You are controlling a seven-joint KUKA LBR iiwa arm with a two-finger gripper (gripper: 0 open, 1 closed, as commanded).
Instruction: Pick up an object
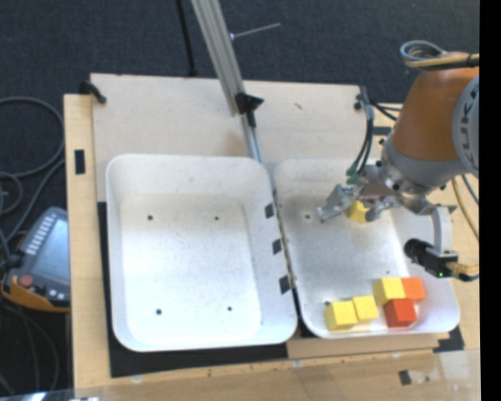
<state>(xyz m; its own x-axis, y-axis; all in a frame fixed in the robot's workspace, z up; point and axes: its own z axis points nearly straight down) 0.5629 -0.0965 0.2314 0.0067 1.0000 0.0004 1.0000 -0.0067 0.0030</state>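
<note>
A small yellow block (358, 211) sits between the fingers of the gripper (349, 206), above the upper middle of the right bin (317, 249). The gripper is closed around the block, its metal fingers reaching out toward the left of the view, so the block appears to be held rather than resting on the bin floor; whether it is fully clear of the floor cannot be told from this slanted angle.

The gripper hangs from the grey arm (434, 132), which has an orange band above the wrist and enters from the right side. The wrist leans over the far right part of the bin, likely so the fingers can reach down into the bin from above without touching its wall.

In the near right corner of the same bin lie the other blocks, bunched together against the rim: two yellow blocks (351, 311) side by side, another yellow block (391, 288) just behind them, and two orange blocks (403, 306) to their right. They are well apart from the held block, which probably made it the easier one to grasp.

The left bin (192, 257) sits just beside the right one, their rims touching along the middle. Both rest on a pale wooden table (175, 115). A slanted metal post (221, 48) rises from the table behind the bins. Dark cables and a handheld control pendant (42, 257) lie on the floor to the left.
</note>
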